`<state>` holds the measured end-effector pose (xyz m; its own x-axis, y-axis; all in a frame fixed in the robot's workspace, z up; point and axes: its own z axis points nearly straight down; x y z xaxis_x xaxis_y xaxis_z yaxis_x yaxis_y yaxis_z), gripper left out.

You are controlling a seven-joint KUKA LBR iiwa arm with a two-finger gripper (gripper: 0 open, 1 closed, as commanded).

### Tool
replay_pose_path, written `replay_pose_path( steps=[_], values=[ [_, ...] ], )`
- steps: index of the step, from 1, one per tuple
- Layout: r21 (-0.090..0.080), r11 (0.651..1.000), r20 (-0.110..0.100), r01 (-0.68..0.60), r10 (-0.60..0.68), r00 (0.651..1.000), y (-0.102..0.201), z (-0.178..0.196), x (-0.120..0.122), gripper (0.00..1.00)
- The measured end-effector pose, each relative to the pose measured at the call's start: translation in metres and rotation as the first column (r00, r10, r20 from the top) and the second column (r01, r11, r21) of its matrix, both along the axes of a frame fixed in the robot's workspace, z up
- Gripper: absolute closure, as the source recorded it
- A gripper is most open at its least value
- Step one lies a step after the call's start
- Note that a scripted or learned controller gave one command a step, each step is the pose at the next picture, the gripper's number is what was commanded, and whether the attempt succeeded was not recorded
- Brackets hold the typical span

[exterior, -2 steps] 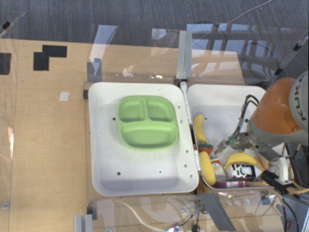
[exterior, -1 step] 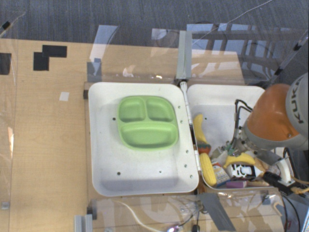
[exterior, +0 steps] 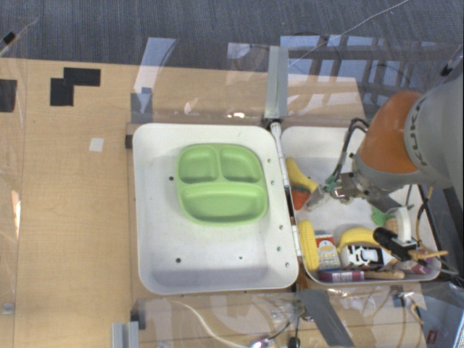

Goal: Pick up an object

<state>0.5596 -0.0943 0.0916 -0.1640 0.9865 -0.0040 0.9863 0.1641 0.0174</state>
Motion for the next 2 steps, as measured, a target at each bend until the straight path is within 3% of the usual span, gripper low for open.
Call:
replay_pose_path(
  steps=[1,2],
  values=[
    [0.0,0.996,-0.011,-0.091,0.091,0.996,0.007,0.001,0.065,0.0],
    [-0.002,0.991,-0.007,-0.13,0.13,0.991,-0.001,-0.002,0.086,0.0]
  ],
)
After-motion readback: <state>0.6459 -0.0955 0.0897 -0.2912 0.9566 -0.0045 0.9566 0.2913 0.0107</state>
